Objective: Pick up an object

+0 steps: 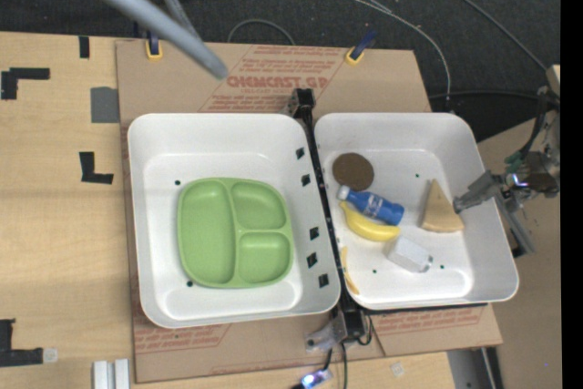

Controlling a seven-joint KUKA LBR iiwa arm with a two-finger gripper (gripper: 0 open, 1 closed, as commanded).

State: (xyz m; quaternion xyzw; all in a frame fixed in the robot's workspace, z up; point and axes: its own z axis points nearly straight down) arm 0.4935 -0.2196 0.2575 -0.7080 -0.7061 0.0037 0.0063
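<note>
White plastic right bin (455,287) holds every candidate — tan wedge (440,209), yellow banana (370,225), blue bottle (373,205), brown disc (352,169) — all unlifted, so I judge the pick not started; gripper (475,193) sits at the bin's right rim, closure indeterminate.
</note>
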